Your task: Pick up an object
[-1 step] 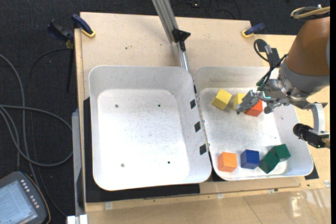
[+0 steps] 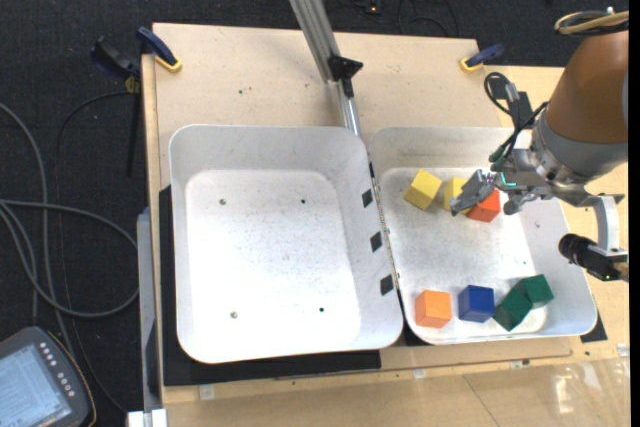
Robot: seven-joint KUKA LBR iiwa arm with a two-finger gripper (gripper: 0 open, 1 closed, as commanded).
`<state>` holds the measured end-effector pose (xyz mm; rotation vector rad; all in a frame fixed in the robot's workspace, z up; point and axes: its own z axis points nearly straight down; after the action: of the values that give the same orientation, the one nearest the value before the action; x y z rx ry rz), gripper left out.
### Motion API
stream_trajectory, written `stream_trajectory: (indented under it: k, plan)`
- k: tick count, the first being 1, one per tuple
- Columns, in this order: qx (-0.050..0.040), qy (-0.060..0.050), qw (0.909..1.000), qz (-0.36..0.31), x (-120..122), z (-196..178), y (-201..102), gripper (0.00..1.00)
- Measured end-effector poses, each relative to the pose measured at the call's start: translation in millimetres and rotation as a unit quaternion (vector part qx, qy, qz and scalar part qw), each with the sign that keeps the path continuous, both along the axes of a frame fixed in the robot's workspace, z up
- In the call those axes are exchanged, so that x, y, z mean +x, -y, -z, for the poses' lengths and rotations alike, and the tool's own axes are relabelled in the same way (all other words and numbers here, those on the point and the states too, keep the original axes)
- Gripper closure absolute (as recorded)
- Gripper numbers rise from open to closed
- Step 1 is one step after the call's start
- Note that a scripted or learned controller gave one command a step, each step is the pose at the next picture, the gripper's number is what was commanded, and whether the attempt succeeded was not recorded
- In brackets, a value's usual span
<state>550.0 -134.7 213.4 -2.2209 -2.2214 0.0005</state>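
Gripper [image 2: 478, 198] is low in the right bin [image 2: 560, 260], near its far edge, fingers straddling the red-orange block [image 2: 486, 206]. It looks to be closing on or around it, but I can't tell the finger gap or whether there's real contact (fingers blur into the block at this angle).

Likely target: that red-orange block. It sits just beside a yellow block [image 2: 424, 189], with a second yellow piece [image 2: 455, 188] touching or nearly touching the fingers, so a clean grasp is tight there.

Along the near edge of the same bin: orange block [image 2: 433, 308], blue block [image 2: 477, 303], then two green blocks [image 2: 523, 301] pushed into the near right corner, well apart from the gripper and no interference.

Left bin [image 2: 270, 235] carries no blocks.

Risk, my read: a finger lands on the yellow neighbour and shoves it instead of seating.
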Motion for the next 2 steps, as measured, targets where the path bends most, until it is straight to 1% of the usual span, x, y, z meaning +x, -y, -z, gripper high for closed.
stream_trajectory:
  k: [1, 2]
  plan:
    - [0.0002, -0.003, 1.0, 0.001, -6.1, 58.9, 7.4, 0.0]
    - [0.0006, -0.003, 1.0, 0.001, -7.5, 112.6, 6.7, 0.0]
